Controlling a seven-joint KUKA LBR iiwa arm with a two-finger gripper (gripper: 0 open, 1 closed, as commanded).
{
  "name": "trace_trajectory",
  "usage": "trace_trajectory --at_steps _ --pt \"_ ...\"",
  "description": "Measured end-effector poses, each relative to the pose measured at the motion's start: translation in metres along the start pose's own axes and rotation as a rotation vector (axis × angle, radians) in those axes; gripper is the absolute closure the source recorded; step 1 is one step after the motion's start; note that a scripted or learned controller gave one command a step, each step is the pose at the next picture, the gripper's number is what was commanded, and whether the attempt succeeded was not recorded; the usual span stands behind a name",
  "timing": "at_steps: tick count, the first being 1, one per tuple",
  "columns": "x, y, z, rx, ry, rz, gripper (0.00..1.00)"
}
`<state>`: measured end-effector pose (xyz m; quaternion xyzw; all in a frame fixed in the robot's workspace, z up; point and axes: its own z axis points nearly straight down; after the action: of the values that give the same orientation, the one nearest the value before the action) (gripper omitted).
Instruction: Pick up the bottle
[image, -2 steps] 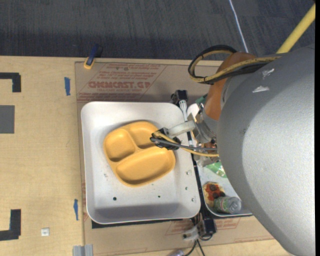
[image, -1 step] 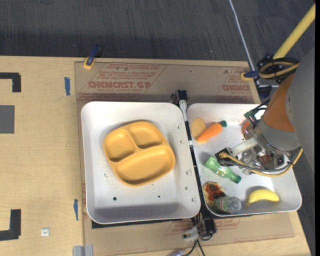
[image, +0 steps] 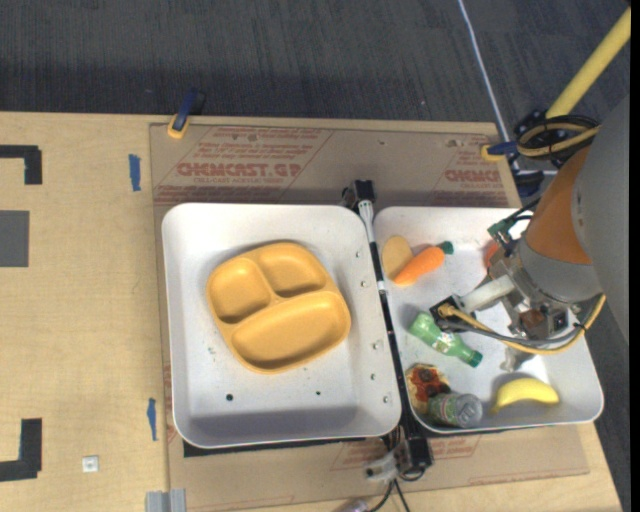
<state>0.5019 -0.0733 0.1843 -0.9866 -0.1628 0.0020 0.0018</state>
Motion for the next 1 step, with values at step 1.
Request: trace_trajectory --at_steps 1 --pt "-0.0021 -0.066 0.0004 0.0 0.0 0.003 0.0"
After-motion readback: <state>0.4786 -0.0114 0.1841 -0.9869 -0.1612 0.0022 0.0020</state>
